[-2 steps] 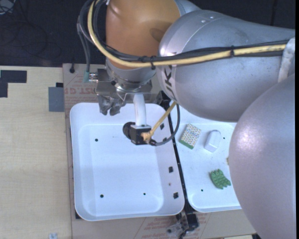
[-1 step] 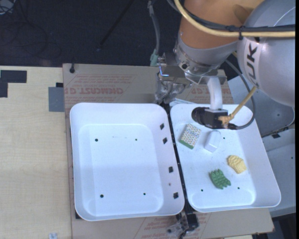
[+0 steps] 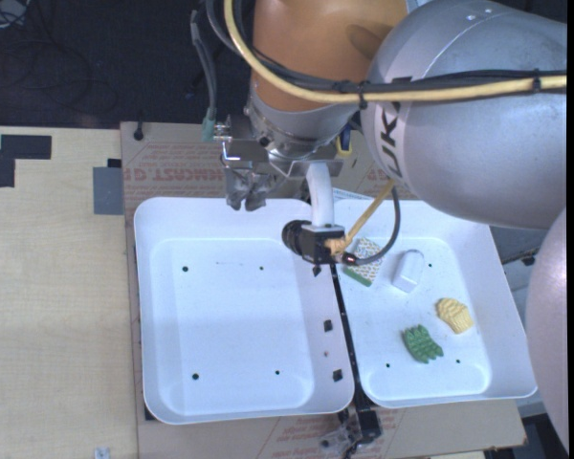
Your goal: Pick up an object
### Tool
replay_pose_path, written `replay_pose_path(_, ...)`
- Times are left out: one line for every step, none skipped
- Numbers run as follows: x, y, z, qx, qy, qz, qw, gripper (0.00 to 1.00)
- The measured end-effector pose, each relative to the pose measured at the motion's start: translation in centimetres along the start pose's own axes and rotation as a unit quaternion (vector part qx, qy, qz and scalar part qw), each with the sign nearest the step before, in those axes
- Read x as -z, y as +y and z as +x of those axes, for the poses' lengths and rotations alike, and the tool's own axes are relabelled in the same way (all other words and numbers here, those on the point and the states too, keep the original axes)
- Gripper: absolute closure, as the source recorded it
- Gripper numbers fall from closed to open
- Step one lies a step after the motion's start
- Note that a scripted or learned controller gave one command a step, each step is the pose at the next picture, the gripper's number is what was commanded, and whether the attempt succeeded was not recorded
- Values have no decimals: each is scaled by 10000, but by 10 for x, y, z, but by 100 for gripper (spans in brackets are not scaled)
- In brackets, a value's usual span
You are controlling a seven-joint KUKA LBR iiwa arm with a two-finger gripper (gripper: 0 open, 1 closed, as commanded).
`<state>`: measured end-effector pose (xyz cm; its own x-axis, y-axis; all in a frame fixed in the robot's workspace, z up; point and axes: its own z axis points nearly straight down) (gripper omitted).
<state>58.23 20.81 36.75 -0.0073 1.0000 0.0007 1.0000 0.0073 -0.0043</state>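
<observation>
Objects are lying in the smooth white right bin (image 3: 478,371): a lumpy yellow piece (image 3: 454,316), a ridged green piece (image 3: 422,343) just nearer, a white block (image 3: 407,271) farther back, and a flat green-and-white checked pad (image 3: 364,261) by its left wall. You are seeing the gripper (image 3: 247,195) hanging over the far rim of the left bin (image 3: 230,323), well apart from them; whether it is spread or pressed together you cannot tell.

green-white object (image 3: 365,272) partly hidden, arm (image 3: 469,84) cut off at top
</observation>
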Motion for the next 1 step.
replay_pose_path(8, 14, 36, -23, -6, -15, 10000, 100)
